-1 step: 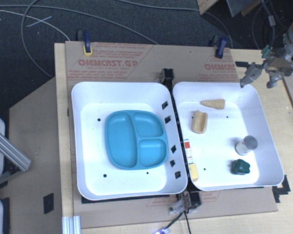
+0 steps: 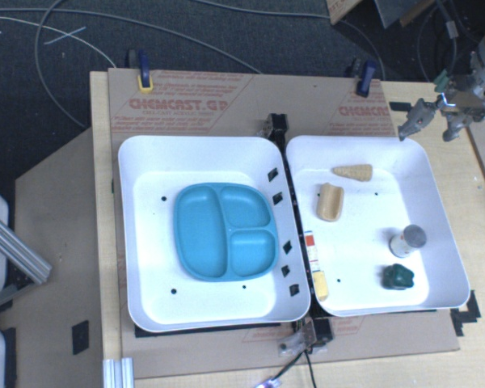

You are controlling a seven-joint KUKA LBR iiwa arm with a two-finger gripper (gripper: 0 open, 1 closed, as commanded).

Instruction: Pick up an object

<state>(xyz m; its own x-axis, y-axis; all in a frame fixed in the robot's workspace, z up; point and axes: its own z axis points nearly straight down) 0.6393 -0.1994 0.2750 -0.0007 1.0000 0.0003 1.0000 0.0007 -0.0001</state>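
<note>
The right bin [image 2: 360, 253] holds several small objects. A tan wedge [image 2: 352, 172] lies near its far side and a tan block [image 2: 330, 202] sits just below it. A small grey cylinder [image 2: 408, 239] stands toward the right wall, with a dark green lump [image 2: 398, 277] in front of it. My gripper [image 2: 428, 126] hovers over the bin's far right corner, outside the rim, well away from all of them. It is open, with nothing between its spread fingers.
In the left bin [image 2: 145, 184] lies a blue divided plate [image 2: 226, 231]. Black clips run along the divider [image 2: 287, 217] between the bins. Two blue clamps [image 2: 145, 75] hold the cardboard at the far edge.
</note>
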